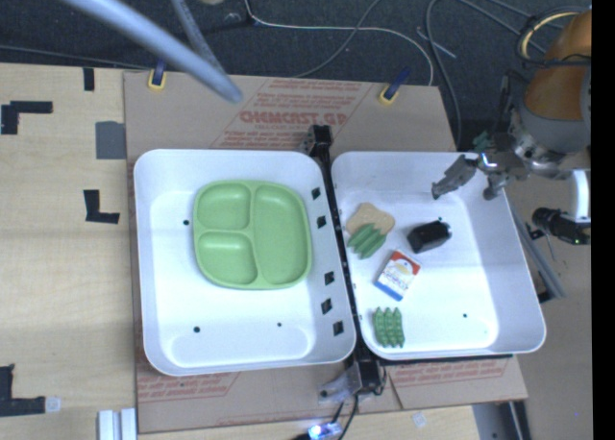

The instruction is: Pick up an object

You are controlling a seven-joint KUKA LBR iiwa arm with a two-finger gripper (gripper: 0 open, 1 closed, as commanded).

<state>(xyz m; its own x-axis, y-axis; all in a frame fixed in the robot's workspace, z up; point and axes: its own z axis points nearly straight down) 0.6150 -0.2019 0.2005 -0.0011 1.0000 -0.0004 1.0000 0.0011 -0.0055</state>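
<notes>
Leftward, the left bin (154, 265) holds a green divided plate (253, 234); the right bin (500, 275) carries smaller things — a black object (429, 235), tan-and-green piece (368, 228), boxed item (397, 274), green strip (388, 327). Gripper (468, 179) hovers above the black object — whether its pincer is spread, I cannot tell.

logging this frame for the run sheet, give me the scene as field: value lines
left bin: white shallow bin holding a green three-compartment plastic plate
right bin: white shallow bin
right bin contents: small black object; tan flat piece with a green item against it; red, white and blue small box; green ridged item
tool: above right bin's upper right, holding nothing
</notes>
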